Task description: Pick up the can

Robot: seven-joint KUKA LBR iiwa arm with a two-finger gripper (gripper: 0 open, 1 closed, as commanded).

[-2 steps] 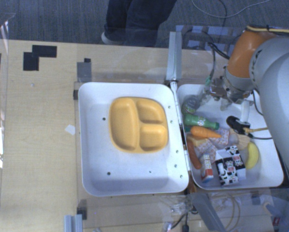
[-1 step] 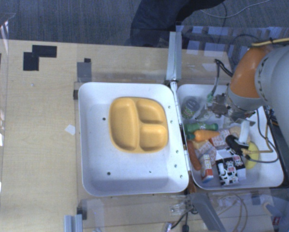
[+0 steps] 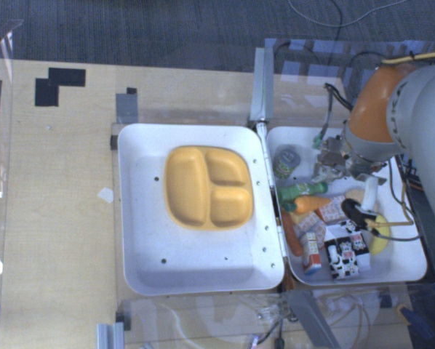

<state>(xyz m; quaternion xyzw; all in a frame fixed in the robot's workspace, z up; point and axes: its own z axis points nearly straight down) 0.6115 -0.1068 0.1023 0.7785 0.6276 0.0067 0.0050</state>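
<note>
Left of the hand point(image 3: 332, 164), can point(image 3: 286, 160) lying apart, hand's grip state unclear

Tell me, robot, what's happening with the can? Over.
Gripper low in right bin, beside the can. Can upright, untouched. Green bottle just below it.

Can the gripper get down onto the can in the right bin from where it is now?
Probably yes. The can stands at the far left corner of the right bin, top exposed, nothing on it. The gripper hovers just to its right. The bin wall and a green bottle crowd two sides.
</note>
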